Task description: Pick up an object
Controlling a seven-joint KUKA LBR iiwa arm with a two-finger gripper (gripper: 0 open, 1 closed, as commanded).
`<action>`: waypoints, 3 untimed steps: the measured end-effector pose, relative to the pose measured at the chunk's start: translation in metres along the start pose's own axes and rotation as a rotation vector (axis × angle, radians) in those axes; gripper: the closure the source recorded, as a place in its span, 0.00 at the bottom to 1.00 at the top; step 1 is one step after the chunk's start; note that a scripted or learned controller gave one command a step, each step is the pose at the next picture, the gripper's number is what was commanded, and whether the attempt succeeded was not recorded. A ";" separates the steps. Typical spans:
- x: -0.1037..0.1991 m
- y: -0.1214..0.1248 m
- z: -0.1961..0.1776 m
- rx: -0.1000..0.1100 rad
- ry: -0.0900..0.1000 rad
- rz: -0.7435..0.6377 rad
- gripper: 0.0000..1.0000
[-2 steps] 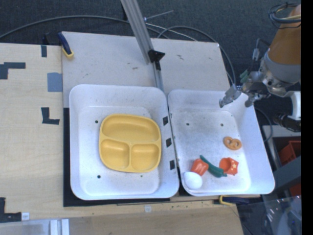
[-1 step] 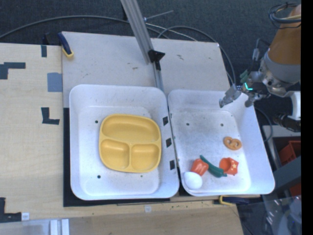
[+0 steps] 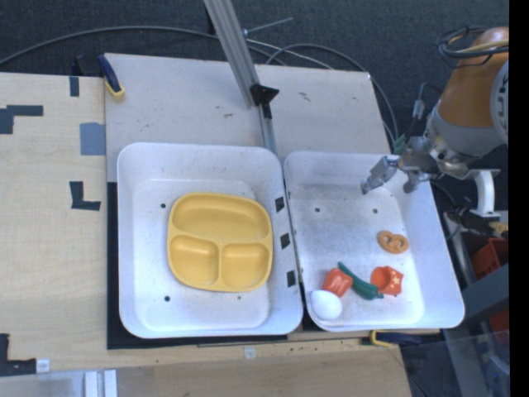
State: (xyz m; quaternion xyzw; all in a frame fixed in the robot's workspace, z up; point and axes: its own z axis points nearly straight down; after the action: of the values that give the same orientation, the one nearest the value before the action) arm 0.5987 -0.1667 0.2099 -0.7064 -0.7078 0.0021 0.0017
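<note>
bench with two white bins [image 3: 289, 222]; gripper [image 3: 388, 174] hangs over right bin's far edge, fingers spread, holding nothing. pretzel [image 3: 393, 241] lies nearer the camera than the tips, apart. approach step; next: descend over pretzel, close

We see a rounded grey robot arm [image 3: 473, 126] with a glossy orange band around it; black cables loop at its top; its small grey metal two-finger gripper [image 3: 393, 175] has slim, angular fingers.
</note>
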 end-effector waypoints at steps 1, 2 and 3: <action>0.001 -0.002 0.065 0.003 0.001 0.000 0.00; 0.003 -0.003 0.120 0.002 0.001 0.000 0.00; 0.003 -0.002 0.106 -0.002 0.001 -0.002 1.00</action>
State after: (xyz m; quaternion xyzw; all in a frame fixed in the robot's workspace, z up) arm 0.5965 -0.1636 0.1036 -0.7059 -0.7083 0.0009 0.0012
